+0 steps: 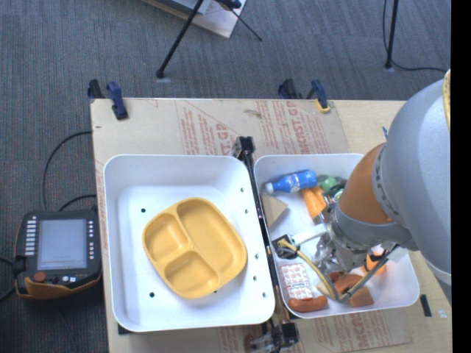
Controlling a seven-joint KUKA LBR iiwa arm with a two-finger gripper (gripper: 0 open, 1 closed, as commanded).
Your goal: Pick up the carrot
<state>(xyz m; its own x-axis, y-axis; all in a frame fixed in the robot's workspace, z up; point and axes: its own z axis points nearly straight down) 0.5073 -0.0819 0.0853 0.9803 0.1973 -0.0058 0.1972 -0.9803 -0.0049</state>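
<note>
Right bin [408, 289], near edge: red-and-white packet [296, 278] and sausage-like piece [307, 304] by front wall, likely dumped loose as clutter.
Gripper [340, 265] low over right bin's middle, arm covering much of contents; finger spread hidden, cannot tell.
Carrot [313, 201] beyond gripper in same bin, orange, just nearer than blue bottle [291, 182] at far wall; apart from gripper, not held.
Left of right bin: left bin [125, 197] with yellow divided plate [193, 246].

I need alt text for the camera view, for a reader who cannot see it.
A grey arm reaches from the right into the right bin, its gripper low among toy foods near an orange carrot and a blue bottle. The left bin holds a yellow divided plate.
</note>
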